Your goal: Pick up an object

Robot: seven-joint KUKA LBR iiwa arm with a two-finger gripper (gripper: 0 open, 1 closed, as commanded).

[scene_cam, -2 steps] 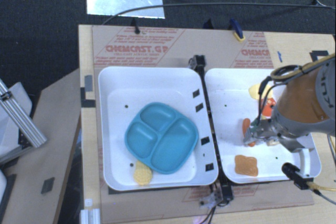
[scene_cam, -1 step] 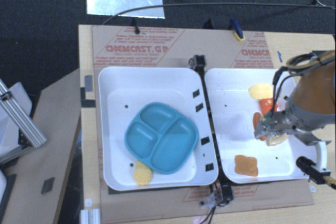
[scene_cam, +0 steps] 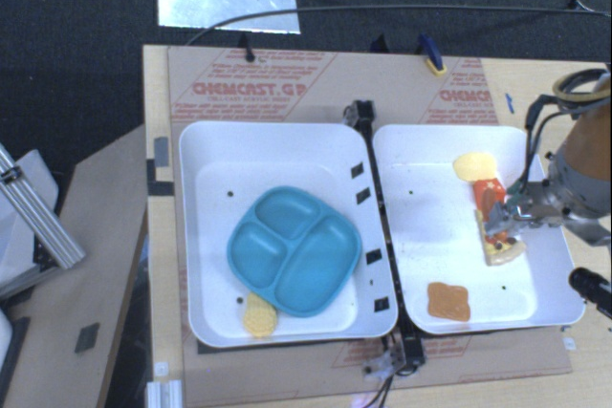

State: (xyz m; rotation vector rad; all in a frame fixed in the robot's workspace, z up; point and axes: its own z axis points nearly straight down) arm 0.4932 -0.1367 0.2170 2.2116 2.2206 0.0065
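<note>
The end effector (scene_cam: 501, 223) hangs at the right bin's (scene_cam: 421, 301) three o'clock side, over an orange-and-yellow toy (scene_cam: 489, 196). A blue divided plate (scene_cam: 295, 248) fills the left bin (scene_cam: 206, 205).

"CHEMCAST GP" on protective sheet (scene_cam: 251, 89)

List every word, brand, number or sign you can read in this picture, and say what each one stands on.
"CHEMCAST GP": red print on the brown sheet under the bins, behind the left bin.
"CHEMCAST": the same red print again on that sheet, behind the right bin; its end is cut off by the arm.
Smaller red lines around both prints: too blurred to read.
</note>
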